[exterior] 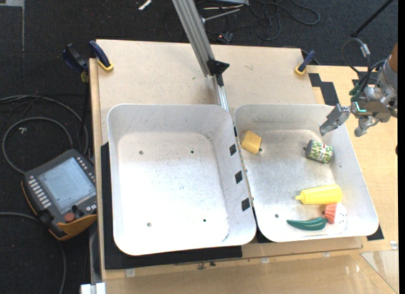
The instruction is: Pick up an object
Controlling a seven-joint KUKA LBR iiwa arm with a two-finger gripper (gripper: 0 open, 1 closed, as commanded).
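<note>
Across the frame's middle, two white bins are seen on the tabletop (158, 78); the right bin (285, 122) holds everything. At the right edge the hand (347, 122) is held open and empty. The nearest object, a green-patterned can (319, 152), lies just below-left of it, its long axis roughly level.

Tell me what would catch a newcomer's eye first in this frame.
The bright toys in the right bin stand out: a yellow squeeze bottle with a green pepper below it near the front, a yellow block further back. The gripper hangs open over that bin's far right corner.
</note>
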